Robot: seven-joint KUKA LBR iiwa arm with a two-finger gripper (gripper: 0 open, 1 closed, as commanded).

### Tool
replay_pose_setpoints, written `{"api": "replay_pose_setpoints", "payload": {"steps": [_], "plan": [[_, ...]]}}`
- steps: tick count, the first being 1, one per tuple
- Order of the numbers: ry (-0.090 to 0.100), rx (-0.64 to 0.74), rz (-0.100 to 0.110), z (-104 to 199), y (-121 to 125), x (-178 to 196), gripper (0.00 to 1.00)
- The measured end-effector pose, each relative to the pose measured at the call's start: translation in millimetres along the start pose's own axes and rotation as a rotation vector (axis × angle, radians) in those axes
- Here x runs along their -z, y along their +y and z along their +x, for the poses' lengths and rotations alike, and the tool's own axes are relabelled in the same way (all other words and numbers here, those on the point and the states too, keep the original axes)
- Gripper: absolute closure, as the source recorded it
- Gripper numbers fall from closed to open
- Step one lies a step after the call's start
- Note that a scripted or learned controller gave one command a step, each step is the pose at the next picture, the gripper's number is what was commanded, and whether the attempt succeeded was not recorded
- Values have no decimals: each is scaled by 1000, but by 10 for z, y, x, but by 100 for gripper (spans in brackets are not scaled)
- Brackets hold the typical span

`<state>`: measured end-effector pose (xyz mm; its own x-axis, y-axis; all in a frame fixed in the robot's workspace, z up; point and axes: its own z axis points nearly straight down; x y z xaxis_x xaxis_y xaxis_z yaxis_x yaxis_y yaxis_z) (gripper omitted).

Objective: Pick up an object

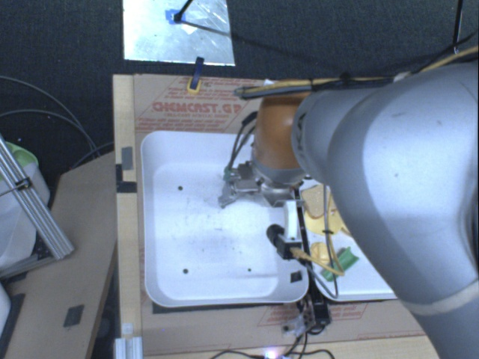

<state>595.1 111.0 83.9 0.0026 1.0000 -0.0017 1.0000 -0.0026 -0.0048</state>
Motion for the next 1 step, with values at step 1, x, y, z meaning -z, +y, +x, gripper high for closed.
{"api": "replay_pose_setpoints", "payload": {"steps": [1], "plan": [[14,20,-23,1337,-32,1663,0]]}}
